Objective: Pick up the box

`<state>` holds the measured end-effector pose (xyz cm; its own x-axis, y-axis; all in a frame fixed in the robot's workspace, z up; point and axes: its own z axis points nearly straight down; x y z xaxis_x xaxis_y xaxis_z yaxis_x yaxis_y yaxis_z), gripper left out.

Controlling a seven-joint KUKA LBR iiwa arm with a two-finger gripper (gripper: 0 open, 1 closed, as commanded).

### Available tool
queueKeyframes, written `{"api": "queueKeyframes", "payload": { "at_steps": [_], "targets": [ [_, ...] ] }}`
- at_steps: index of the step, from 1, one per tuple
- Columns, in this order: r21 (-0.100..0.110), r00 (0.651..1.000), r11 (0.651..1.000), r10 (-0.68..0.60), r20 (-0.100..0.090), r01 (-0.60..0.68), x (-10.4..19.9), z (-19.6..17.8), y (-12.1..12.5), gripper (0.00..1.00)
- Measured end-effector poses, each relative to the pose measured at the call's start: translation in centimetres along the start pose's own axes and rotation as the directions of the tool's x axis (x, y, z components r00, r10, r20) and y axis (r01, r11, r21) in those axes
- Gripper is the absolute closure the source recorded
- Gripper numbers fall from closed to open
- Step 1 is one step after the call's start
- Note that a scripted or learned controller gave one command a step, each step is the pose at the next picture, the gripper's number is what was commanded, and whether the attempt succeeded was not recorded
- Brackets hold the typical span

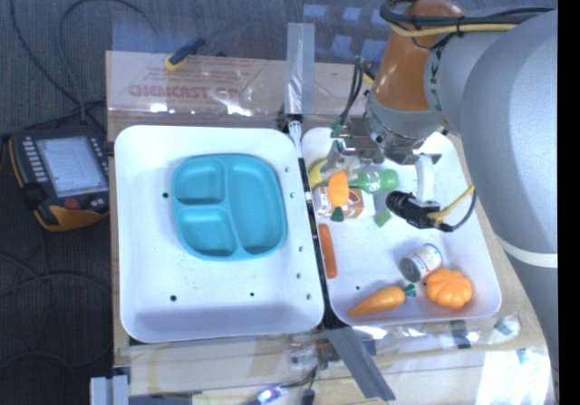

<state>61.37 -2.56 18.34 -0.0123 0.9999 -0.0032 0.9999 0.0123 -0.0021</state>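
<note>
The pincer hangs low over the far part of the right bin, under the arm's orange band; whether it is open, closed or gripping cannot be told. The box, small and brownish, lies just below the pincer toward the near side, with a small orange piece on top of it. A green item sits just right of the pincer. Farther toward the near rim lie a can, a pumpkin and a carrot. Well to the pincer's left, the left bin holds a blue divided plate.
</note>
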Motion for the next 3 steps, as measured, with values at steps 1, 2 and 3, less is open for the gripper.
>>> {"api": "queueKeyframes", "payload": {
  "at_steps": [1,2,3],
  "targets": [
    [0.002,0.964,0.964,0.265,0.002,-0.265,3.2,0.1,2.7,1.0],
    [0.0,0.9,0.9,0.436,0.002,-0.436,8.9,-9.1,1.4,1.0],
    [0.001,0.86,0.86,0.511,0.003,-0.511,11.8,-8.4,4.0,1.0]
  ]
}}
